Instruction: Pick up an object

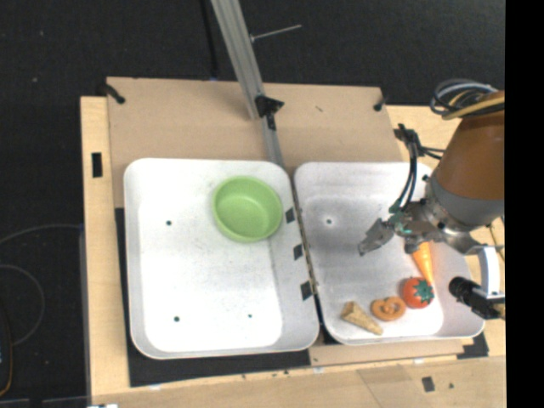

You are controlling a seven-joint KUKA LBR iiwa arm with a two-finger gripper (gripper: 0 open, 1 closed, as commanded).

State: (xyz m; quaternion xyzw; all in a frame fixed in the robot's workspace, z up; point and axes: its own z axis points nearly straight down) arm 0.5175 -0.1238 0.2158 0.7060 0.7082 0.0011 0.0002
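Partly hidden carrot (422,263) under hand (384,233).

green bowl (247,209), white bins (153,228), orange carrot (422,262)

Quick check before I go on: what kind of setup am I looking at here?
Most likely a lab bin-picking test bench: two shallow white bins sit side by side on a board, holding a green bowl and toy food like a tomato, with the gripper above the right bin.

Both white bins (204,313) look like smooth, faintly speckled plastic with a dull sheen. The green bowl (247,209) is matt, smooth plastic. The tabletop (340,113) reads as flat brown board, perhaps cardboard. The tomato (417,292) shines slightly; the slanted rail (238,45) looks like brushed metal.
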